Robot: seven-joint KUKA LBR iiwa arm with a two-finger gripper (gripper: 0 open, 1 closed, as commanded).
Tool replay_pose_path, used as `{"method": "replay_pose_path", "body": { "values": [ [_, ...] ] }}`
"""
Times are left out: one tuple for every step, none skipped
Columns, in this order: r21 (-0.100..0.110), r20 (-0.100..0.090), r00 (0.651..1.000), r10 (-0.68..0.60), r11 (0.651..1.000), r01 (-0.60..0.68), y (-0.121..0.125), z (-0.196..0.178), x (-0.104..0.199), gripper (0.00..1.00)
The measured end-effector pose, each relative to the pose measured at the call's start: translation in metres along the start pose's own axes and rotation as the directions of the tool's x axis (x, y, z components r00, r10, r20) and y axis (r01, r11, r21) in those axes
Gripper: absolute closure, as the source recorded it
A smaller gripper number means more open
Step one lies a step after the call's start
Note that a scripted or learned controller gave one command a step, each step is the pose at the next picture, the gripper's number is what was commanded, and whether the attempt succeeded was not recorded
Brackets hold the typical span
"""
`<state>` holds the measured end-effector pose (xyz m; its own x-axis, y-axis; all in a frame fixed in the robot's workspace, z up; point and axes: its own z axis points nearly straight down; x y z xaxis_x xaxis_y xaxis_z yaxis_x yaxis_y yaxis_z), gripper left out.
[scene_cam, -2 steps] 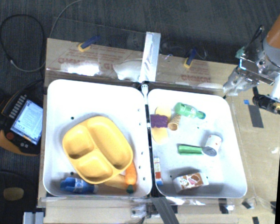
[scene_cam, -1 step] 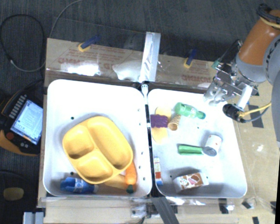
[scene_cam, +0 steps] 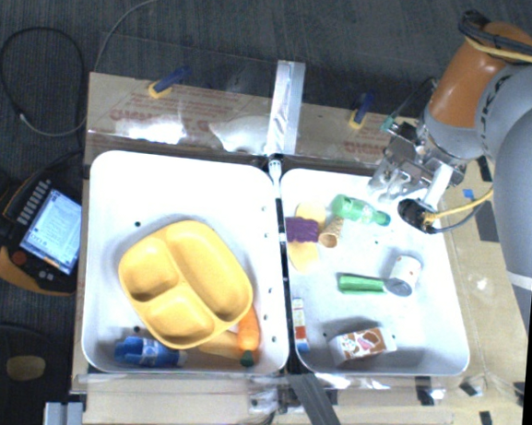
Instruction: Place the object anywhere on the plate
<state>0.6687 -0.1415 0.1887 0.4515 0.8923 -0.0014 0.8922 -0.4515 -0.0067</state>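
- Gripper (scene_cam: 391, 183) hangs over the back edge of the right bin (scene_cam: 442, 315), near its far right corner; nothing between the fingers. Jaw gap too small and blurred here: cannot tell open or closed.
- Arm (scene_cam: 500, 79) comes in from top right, orange band above the wrist.
- Plate (scene_cam: 186, 283): yellow, divided into compartments, lies in the left bin (scene_cam: 110, 193), nothing on it.
- Carrot (scene_cam: 248, 330) touches the plate's front right edge, by the divider between bins.
- Blue object (scene_cam: 147, 352) at the left bin's front, just beside the plate's front rim.
- Green bottle (scene_cam: 359, 210) lies on its side in the right bin, just below the gripper, not touching it.
- Purple item (scene_cam: 302, 229) near the divider, resting on something pale yellow; a small cone (scene_cam: 330, 231) just right of it.
- Green tool (scene_cam: 362, 283) mid-bin, its right end touching a silver can (scene_cam: 404, 273).
- Red-and-white pack (scene_cam: 363, 345) at the front of the right bin.
- Thin tube (scene_cam: 299, 325) along the divider wall, front half.
- Handheld pendant (scene_cam: 37, 233) on the floor, left of the bench.
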Motion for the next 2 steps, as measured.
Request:
{"method": "replay_pose_path", "body": {
  "values": [
    [-0.004, 0.003, 0.896, 0.445, 0.896, -0.445, 0.017, -0.092, -0.035, 1.00],
    [-0.003, 0.001, 0.850, 0.528, 0.850, -0.528, 0.029, -0.132, -0.077, 1.00]
  ]
}}
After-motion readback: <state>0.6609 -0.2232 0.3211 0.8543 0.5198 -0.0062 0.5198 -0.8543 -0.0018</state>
